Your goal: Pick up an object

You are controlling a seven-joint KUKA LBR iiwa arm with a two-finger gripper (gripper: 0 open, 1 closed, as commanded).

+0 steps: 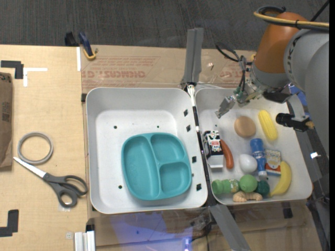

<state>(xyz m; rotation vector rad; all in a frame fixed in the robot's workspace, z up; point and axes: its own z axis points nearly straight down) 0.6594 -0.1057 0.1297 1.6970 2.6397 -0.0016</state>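
Toys crowd the right bin's near edge — hand hovers open, empty.

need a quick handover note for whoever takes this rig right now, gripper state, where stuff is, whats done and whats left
Gripper: raised over the back left part of the right bin, nothing visible between its fingers; open or shut is not clear from this view.

Right bin holds the objects: corn cob, brown egg-shaped piece, blue bottle, white egg, hot dog, banana, green ball, small carton.

Left bin holds a teal divided tray.

Done: no pick yet.
Left: descend, grasp one object, lift it.
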